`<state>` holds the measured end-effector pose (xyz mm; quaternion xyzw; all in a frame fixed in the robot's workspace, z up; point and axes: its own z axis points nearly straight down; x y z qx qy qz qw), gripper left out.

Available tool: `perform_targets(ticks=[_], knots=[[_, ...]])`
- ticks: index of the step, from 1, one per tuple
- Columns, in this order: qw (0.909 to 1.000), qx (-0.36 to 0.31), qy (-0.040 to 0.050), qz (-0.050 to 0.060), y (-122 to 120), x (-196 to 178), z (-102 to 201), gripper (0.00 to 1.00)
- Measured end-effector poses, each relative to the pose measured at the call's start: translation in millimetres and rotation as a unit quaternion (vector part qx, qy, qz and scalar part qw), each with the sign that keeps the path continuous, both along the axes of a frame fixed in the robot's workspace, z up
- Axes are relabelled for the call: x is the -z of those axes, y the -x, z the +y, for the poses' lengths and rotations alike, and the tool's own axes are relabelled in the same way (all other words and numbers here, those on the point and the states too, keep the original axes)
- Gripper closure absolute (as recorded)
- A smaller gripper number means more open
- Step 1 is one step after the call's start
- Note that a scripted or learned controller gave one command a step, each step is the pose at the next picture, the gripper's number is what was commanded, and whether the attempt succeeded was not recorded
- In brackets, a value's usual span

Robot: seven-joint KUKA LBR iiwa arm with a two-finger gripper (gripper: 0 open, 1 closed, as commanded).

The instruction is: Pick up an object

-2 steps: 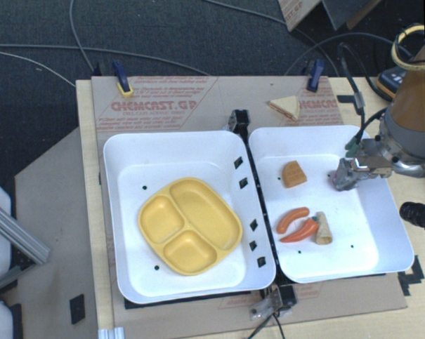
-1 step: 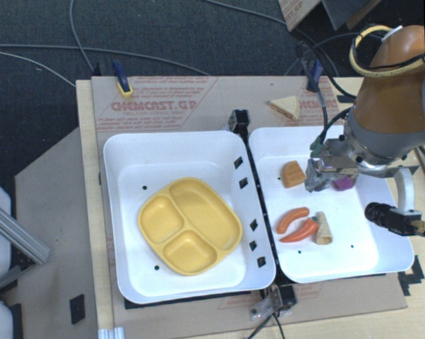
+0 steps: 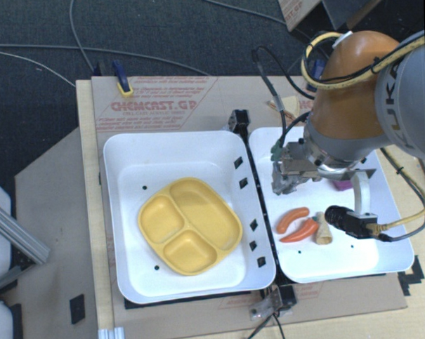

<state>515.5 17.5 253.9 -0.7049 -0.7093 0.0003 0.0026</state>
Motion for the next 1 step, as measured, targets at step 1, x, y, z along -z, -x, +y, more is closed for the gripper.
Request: perform_targets(ticks=[1], knots=[[1.0000, 0.000, 0.0006, -0.002, -4.6, 2.9, 47.6, 1.00]])
